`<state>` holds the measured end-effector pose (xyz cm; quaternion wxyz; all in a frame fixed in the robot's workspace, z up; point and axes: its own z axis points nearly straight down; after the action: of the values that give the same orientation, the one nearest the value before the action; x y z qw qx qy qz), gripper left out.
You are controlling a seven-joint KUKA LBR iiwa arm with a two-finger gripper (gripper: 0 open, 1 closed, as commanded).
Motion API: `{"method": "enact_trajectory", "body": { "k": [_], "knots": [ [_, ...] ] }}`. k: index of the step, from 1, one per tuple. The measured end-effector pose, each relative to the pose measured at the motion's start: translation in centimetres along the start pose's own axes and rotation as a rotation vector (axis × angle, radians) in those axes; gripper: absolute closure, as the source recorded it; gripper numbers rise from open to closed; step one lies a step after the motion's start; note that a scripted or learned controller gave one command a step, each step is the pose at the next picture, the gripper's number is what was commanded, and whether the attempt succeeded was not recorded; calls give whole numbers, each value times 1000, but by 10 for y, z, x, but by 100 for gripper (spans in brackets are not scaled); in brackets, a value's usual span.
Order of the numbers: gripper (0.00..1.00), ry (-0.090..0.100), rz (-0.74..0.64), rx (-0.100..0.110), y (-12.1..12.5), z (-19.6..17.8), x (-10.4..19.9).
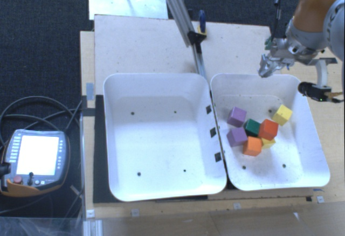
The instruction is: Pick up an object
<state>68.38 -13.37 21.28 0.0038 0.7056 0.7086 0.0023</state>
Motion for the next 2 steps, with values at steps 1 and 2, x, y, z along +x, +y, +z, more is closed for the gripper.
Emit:
{"method": "enact_trajectory", "body": {
  "k": [1, 2],
  "knots": [
    [100, 4, -5, 7, -32, -7, 50],
    [100, 5, -6, 9, -45, -7, 104]
  ]
}}
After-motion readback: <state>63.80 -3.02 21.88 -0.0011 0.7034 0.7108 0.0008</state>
